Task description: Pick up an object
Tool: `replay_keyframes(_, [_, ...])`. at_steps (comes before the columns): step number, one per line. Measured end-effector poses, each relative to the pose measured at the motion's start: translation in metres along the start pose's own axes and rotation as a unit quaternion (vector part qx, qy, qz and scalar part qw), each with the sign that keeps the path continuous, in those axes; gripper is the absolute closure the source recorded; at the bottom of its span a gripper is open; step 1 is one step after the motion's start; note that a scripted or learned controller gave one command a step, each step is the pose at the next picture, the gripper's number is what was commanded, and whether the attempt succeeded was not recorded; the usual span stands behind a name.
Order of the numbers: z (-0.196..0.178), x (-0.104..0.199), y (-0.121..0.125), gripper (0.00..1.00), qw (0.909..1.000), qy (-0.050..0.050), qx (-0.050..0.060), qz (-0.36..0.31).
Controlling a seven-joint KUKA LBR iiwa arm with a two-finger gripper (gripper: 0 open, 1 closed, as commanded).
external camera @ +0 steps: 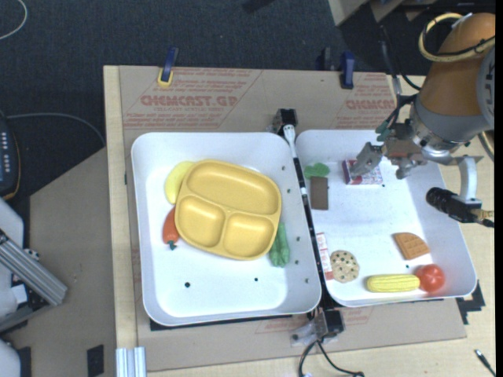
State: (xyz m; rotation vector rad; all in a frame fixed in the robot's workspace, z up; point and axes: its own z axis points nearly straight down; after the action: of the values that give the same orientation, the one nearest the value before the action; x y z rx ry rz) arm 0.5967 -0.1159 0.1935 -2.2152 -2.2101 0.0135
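Observation:
My gripper (387, 163) hangs over the back of the right bin (369, 218), its two fingers spread apart with nothing between them. Its left finger (366, 159) sits just above a small red and white box (361, 174) lying on the bin floor. Further left in this bin are a green piece (317, 169) and a brown block (319, 193). Along the front lie a chocolate-chip cookie (343, 265), a yellow corn cob (392, 283), a red tomato (431, 277) and an orange-brown wedge (410, 244).
The left bin (157, 273) holds a yellow divided plate (228, 209). A yellow fruit (176, 180) and a red-orange pepper (170, 230) peek out at its left, and a green leafy piece (280, 247) at its right. The bins' walls meet along the middle.

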Motion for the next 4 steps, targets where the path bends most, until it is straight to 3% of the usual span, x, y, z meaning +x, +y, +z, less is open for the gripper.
replay_keyframes(1, [-0.007, 0.0, 0.003, 0.0, 1.0, -0.001, -0.007, -0.001])
replay_keyframes(3, [0.107, -0.003, 0.008, 0.0, 1.0, 0.0, -0.003, -0.001])
replay_keyframes(4, [0.092, -0.003, 0.01, 1.0, 1.0, -0.001, -0.008, -0.001])
